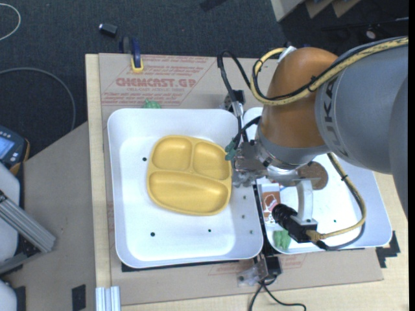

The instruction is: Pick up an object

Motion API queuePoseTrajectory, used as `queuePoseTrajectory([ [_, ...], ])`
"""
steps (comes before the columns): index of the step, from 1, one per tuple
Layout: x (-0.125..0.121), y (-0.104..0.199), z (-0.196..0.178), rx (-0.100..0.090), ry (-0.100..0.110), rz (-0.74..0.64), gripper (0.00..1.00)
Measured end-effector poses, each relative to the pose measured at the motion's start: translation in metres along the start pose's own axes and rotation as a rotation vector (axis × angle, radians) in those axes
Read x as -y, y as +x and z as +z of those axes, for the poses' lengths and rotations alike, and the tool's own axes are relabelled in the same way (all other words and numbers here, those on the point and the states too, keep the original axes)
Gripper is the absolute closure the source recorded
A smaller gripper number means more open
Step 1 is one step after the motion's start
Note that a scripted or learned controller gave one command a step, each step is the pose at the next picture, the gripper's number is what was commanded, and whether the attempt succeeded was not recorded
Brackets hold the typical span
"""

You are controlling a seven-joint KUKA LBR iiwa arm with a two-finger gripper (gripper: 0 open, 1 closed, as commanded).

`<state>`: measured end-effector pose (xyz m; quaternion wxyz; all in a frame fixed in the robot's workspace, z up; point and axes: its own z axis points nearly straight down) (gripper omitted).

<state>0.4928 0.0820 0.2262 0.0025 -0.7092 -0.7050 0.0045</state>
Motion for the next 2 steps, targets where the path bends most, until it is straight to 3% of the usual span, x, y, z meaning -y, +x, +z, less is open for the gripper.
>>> queuePoseTrajectory([
  [1, 0.015, 0.076, -0.093, -0.009, -0.019, -0.016, 1.00],
  [2, 0.015, 0.027, -0.227, -0.007, -0.028, -0.004, 1.00],
])
